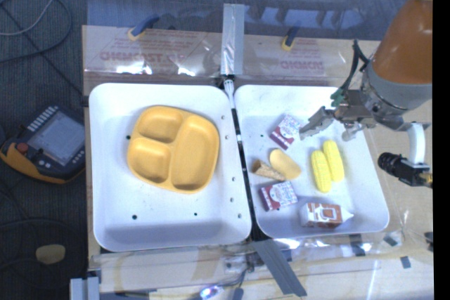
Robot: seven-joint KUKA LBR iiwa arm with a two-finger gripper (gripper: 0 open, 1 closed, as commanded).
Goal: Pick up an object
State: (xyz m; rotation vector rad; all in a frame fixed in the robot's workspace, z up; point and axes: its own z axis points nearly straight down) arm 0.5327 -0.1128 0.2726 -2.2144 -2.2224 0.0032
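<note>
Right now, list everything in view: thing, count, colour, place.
Divided plate: 1, yellow, in the left bin.
Corn cobs: 2, yellow, side by side in the right bin.
Small packets: 2, red and white, one at the right bin's upper middle, one lower down.
Carton: 1, red and white, right bin's near edge.
Pale wedge pieces: 2, yellow-tan, right bin's left side.
Pendant: 1, orange and grey, floor at left.
Gripper: 1, grey, open above the right bin, holding nothing.
</note>
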